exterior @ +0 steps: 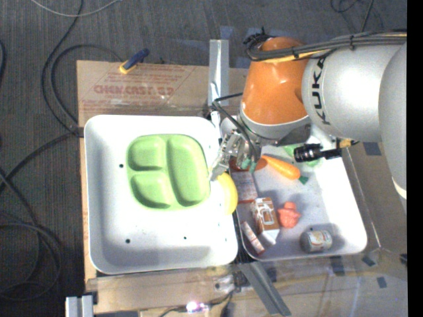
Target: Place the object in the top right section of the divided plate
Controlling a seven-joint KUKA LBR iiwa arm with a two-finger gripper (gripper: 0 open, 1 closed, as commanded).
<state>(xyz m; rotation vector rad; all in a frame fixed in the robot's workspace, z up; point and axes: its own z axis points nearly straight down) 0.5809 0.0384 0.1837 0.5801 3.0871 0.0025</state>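
The green three-section divided plastic plate (pixel 166 171) lies in the left shallow white bin (pixel 112 243), and serves here as the reference landmark. Its long undivided section lies on its right side; two smaller sections lie on its left.

The two-finger metal gripper (pixel 223 165) hangs at the plate's right edge, above the boundary between the two bins. A round yellow lemon-like object (pixel 227 193) sits immediately right of the plate's lower right corner, just below the fingertips. Whether the fingers grip this object cannot be told. It appears nearly round; its longer dimension runs roughly from the top of the view to the bottom.

Further right of the plate, in the right shallow white bin (pixel 344 210), lie an orange toy carrot (pixel 280 167), a small brown-and-white carton (pixel 266 215), a red lumpy toy (pixel 288 214) and a grey metal can (pixel 316 240) lying on its side.
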